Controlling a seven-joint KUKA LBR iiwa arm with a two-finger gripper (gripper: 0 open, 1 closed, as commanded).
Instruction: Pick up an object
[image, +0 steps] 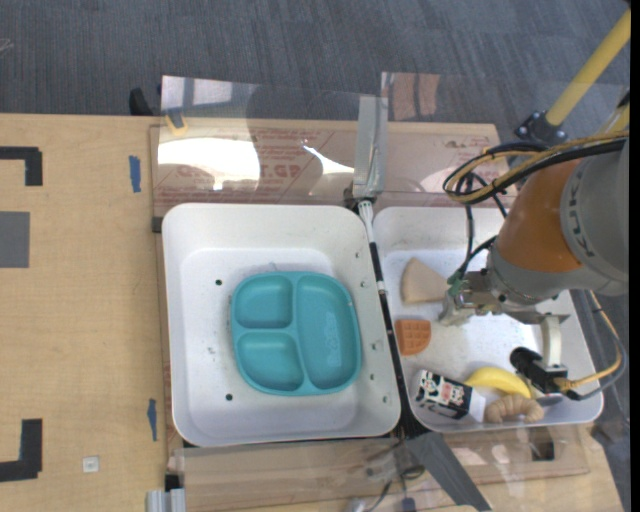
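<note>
My gripper (456, 303) hangs low over the middle of the right bin (450, 228), on the grey arm with the orange band coming in from the right. A tan wedge (420, 282) lies just left of it, very close to the gripper tip. An orange waffle-like piece (413, 335) lies below the wedge, near the bin's left wall. Along the front of the bin lie a black-and-white carton (443, 393), a yellow banana (497, 380) and a knobbly tan piece (512, 408). I see nothing held in the gripper.
The left bin (190, 300) holds a teal divided plate (296, 332) at its middle. A clear plastic screen (300, 150) stands behind both bins. The arm's body covers the right side of the right bin.
</note>
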